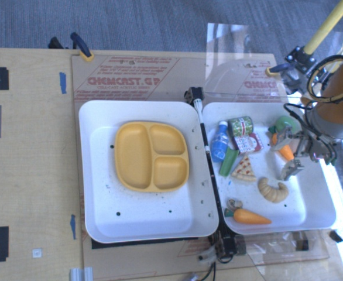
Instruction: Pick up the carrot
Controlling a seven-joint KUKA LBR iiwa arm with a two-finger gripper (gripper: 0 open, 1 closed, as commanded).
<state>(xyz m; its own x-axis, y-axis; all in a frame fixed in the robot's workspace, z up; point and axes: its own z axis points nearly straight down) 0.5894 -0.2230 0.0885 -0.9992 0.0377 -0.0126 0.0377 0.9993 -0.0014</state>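
Observation:
An orange carrot [252,217] with a grey-green stub at its left end lies at the front of the right bin [319,212]. My gripper [287,154] reaches in from the right, over the bin's back right part and well behind the carrot. Its fingers [292,169] stand apart, so it is open. A small orange piece [286,152] lies in the gap between them, with a green object [284,123] just behind it. I cannot tell whether the fingers touch the orange piece.
The right bin also holds a croissant [273,189], a pizza slice [244,168], a blue bottle [220,141], a green stick [229,162], a green can [240,125] and a red-and-white packet [249,143]. The left bin [95,174] holds a yellow divided plate [151,156].

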